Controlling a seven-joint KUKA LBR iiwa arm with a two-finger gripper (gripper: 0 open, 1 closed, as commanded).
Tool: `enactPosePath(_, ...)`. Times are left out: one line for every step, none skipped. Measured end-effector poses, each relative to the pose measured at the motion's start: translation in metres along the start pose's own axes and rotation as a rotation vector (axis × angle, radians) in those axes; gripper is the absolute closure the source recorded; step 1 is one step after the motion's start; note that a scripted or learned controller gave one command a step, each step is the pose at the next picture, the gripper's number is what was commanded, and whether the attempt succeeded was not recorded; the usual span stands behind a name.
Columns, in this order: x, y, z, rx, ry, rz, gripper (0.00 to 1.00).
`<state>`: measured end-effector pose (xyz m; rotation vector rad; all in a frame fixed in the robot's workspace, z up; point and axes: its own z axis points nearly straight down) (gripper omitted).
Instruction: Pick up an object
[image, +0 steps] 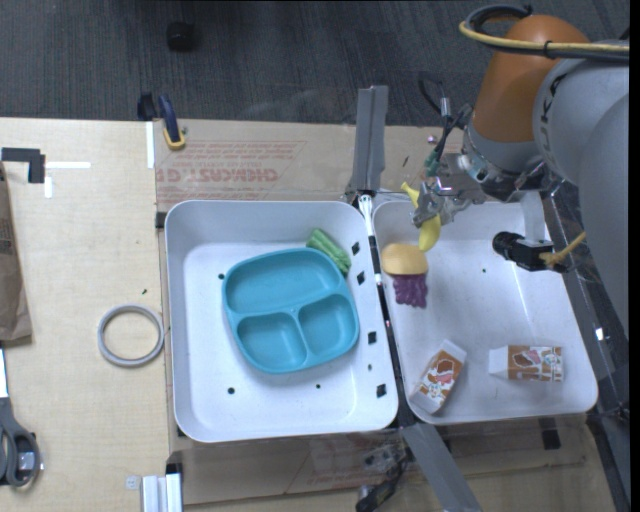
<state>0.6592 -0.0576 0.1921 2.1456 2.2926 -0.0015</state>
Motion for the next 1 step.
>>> enactPosePath(-0.0005,0.0001,-0.0083,0.001,-0.002,-0.003,1.0)
